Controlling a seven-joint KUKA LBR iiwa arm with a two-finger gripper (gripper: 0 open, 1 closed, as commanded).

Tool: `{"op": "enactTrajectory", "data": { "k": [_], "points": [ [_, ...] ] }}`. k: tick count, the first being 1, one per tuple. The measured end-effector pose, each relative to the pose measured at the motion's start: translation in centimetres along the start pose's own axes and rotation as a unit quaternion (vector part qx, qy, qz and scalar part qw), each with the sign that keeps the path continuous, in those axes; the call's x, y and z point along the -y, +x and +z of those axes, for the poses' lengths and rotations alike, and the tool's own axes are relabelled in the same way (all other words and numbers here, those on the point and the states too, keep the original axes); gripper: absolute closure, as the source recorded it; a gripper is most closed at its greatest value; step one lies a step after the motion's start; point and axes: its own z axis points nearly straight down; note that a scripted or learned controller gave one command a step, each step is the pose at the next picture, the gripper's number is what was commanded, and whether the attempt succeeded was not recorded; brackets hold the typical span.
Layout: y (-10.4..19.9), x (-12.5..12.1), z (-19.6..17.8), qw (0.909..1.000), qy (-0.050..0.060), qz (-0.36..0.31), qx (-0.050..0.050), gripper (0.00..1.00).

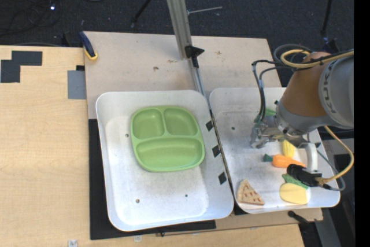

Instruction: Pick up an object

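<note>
Gripper (pixel 261 137) hangs low over the right bin (pixel 231 118); its opening cannot be told. Toy carrot (pixel 281 161) lies just beside it, with the waffle wedge (pixel 250 193) farther off.

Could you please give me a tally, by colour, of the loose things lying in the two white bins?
Green: 1, the divided plate in the left bin.
Orange: 1, the carrot in the right bin.
Yellow: 2, the lemon-like piece and a piece partly hidden by the gripper.
Tan: 1, the waffle wedge.
Total: 5.
</note>
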Motion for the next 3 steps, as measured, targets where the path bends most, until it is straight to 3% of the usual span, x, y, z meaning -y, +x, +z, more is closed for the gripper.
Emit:
{"op": "enactTrajectory", "data": {
  "k": [3],
  "points": [
    [1.5, -0.2, -17.3, 1.0000, 0.002, -0.003, 0.001, 1.00]
  ]
}}
